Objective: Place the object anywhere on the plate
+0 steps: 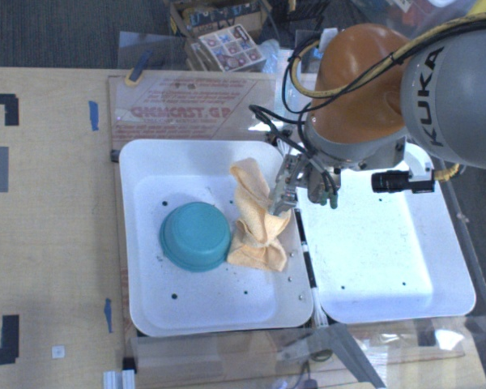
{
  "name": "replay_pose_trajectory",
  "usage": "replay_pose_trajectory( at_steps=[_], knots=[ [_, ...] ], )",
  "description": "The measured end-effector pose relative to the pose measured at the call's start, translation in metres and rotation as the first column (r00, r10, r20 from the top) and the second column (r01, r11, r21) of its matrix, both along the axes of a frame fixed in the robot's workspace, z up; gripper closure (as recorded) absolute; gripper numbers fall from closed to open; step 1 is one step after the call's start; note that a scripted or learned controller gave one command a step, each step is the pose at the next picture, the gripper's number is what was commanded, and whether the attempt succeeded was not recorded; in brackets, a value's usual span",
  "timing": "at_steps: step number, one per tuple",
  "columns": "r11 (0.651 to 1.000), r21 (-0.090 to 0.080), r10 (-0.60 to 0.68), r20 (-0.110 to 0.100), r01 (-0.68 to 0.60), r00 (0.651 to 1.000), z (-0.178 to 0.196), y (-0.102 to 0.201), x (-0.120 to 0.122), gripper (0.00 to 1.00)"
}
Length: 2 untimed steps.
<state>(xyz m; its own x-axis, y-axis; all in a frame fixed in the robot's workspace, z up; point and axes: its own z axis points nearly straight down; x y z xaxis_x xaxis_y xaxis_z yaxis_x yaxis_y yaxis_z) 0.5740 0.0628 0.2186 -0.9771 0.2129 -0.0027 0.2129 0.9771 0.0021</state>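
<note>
We see 2 white bins side by side on the bench. In the left bin (146,298) there is a teal plate (195,235) — it looks more like a shallow bowl turned upside down — lying on the bin floor a little left of the middle. Just to its right lies a yellow cloth (257,217), crumpled and folded, running from the upper middle of the bin down toward the lower right. The lower fold of the cloth is just beside the plate rim; we cannot tell if they touch. No part of the cloth is on top of the plate.

The arm (437,79) comes in from the right, with its orange band (360,63) over the far edge of the bins. The gripper (285,193) hangs at the right side of the left bin, close to the wall between the 2 bins. Its fingers (280,197) point down and to the left, and they meet the upper right part of the cloth. The fingers stand narrow and the cloth seems pinched between them, with a fold rising up to the tips.

The right bin (389,258) shows its bare white floor below the arm. Behind the bins lies a flat cardboard sheet (186,108) with red print.
</note>
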Motion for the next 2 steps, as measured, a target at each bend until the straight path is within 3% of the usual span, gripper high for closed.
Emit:
replay_pose_trajectory(
  at_steps=[1,2],
  knots=[
    [0.978,0.0,0.21,0.0,-0.21,0.978,0.0073,0.0433,-0.0227,1.0],
    [0.978,0.0,0.21,0.001,-0.21,0.978,0.0072,0.0431,-0.0226,0.0]
  ],
)
